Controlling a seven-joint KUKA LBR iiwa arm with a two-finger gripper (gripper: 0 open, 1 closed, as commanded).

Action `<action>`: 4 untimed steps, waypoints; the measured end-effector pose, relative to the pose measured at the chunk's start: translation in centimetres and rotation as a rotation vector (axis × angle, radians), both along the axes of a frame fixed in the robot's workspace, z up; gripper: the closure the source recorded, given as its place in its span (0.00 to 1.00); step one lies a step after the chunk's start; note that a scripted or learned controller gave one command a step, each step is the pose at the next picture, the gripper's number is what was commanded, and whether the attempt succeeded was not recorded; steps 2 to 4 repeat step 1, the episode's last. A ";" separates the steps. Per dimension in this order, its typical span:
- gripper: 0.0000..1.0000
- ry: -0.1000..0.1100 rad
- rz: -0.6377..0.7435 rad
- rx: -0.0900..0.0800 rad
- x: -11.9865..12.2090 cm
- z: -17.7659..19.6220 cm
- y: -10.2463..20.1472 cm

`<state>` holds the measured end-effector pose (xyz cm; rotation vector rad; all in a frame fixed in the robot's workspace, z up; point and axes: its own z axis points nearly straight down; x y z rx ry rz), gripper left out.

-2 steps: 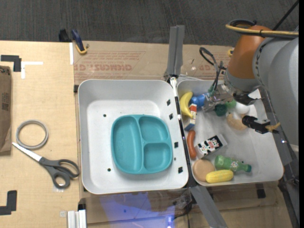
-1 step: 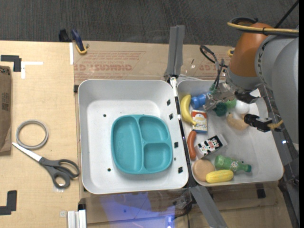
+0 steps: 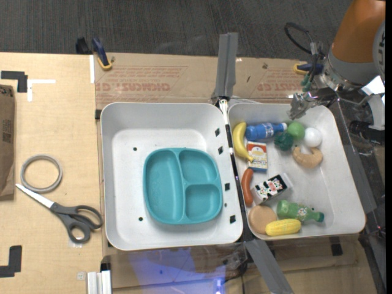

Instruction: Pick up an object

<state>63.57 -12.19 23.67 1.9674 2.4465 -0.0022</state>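
Note:
My gripper (image 3: 299,107) hangs over the far rim of the right bin (image 3: 346,182), above its back wall, with nothing seen in it. Just below it lie a blue bottle (image 3: 264,130), a green ball (image 3: 296,130), a dark green piece (image 3: 283,142) and a white ball (image 3: 313,137). Further forward are a banana (image 3: 238,141), a small orange box (image 3: 258,155), a tan pastry (image 3: 307,157), a red sausage (image 3: 247,185), a black-and-white carton (image 3: 271,187), a green bottle (image 3: 297,211), a corn cob (image 3: 282,227) and a tan round piece (image 3: 260,217).
The left bin (image 3: 116,164) holds a teal divided plate (image 3: 182,184). Left of the bins, scissors (image 3: 64,212) and a tape roll (image 3: 41,173) lie on the wooden bench. A grey post (image 3: 225,66) stands behind the bins' shared wall.

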 end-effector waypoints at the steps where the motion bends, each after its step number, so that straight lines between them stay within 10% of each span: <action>1: 1.00 0.000 0.051 0.001 -3.0 -14.5 -1.0; 4: 1.00 0.000 0.051 0.001 -3.0 -14.5 -1.0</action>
